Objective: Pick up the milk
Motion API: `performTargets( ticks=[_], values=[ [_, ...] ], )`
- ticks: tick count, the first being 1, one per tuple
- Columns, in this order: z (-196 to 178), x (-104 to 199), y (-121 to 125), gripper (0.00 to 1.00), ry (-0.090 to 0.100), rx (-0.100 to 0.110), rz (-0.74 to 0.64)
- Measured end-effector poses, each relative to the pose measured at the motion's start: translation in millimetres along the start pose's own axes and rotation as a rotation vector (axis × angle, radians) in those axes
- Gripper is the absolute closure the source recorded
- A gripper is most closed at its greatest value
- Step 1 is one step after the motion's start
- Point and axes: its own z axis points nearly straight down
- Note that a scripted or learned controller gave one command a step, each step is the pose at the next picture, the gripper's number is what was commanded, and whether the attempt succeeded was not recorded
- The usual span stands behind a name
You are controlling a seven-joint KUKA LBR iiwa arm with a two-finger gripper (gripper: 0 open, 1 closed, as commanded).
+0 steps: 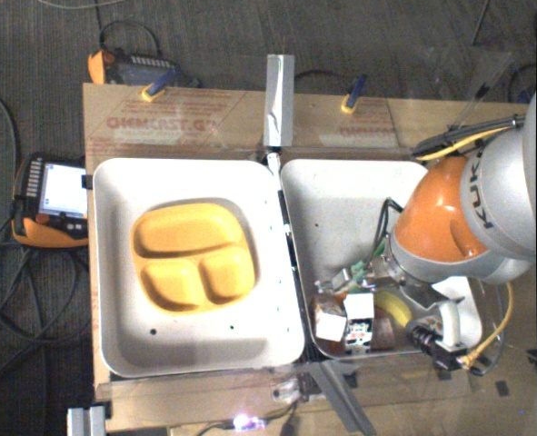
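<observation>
From the overhead camera, the arm's orange band and grey wrist cover much of the right bin (341, 189), and the gripper (359, 291) reaches down at that bin's near edge. Whether it is parted or closed cannot be told. The milk (359, 318), a small white carton, lies just below the gripper, touching a brown box (328, 321) on its left. A yellow object (397, 307) to the gripper's right is partly hidden. The left bin (114, 271) holds a yellow divided tray (193, 254).

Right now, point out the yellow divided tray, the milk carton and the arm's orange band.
yellow divided tray (193, 254): camera view, on the ridge between its compartments.
milk carton (359, 307): camera view, on its white top face.
orange band (436, 221): camera view, on its rounded upper surface.
</observation>
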Motion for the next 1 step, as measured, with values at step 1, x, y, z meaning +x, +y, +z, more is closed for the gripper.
performTargets(
  ticks=[1],
  values=[
    [-9.4, -0.3, 1.1, 1.00, 0.001, -0.002, 0.001]
  ],
)
